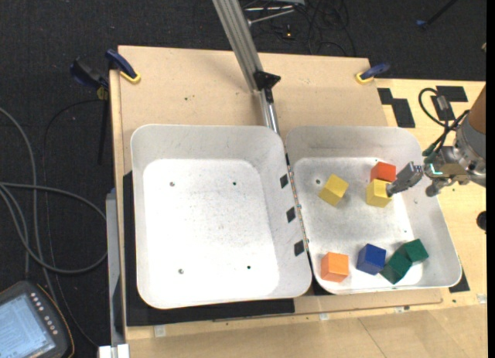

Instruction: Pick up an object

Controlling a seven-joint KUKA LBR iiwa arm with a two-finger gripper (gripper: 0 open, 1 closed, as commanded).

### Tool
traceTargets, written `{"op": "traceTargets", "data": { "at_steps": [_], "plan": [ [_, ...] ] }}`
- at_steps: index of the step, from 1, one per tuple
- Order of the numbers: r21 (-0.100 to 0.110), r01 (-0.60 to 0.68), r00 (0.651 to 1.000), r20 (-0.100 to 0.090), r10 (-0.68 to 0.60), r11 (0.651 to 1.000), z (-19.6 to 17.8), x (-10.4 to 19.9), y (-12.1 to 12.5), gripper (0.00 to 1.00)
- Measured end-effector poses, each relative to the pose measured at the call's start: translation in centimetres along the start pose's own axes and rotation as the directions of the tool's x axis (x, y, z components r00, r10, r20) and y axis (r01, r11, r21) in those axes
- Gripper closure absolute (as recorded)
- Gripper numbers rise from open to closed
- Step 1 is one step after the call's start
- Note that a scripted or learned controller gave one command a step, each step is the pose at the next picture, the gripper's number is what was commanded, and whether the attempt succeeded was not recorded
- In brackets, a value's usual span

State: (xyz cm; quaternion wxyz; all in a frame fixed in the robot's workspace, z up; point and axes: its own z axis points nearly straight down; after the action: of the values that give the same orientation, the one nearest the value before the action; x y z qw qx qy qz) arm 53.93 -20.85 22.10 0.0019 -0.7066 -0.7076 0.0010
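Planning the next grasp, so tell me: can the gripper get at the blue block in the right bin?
Probably yes. The blue block has open space above it; only the dark green block crowds its right side, and the gripper is already over that bin.

even, fairly bright overhead light; the white bins [209,209] are near blown out at frame centre, shadows short and soft. the dark floor [54,32] at upper left loses detail. overall slightly soft, low resolution.

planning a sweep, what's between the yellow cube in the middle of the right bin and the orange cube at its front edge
In the camera view, only bare white bin floor lies between the yellow cube and the orange cube. The blue cube sits off to the side of that stretch.
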Motion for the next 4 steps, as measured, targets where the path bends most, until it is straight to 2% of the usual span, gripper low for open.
{"op": "traceTargets", "data": {
  "at_steps": [1,4],
  "plan": [
    [-0.004,0.000,1.000,0.001,0.000,1.000,-0.2,0.0,0.1,0.00],
    [-0.002,-0.001,1.000,0.002,0.001,1.000,12.8,0.7,1.3,0.00]
  ]
}}
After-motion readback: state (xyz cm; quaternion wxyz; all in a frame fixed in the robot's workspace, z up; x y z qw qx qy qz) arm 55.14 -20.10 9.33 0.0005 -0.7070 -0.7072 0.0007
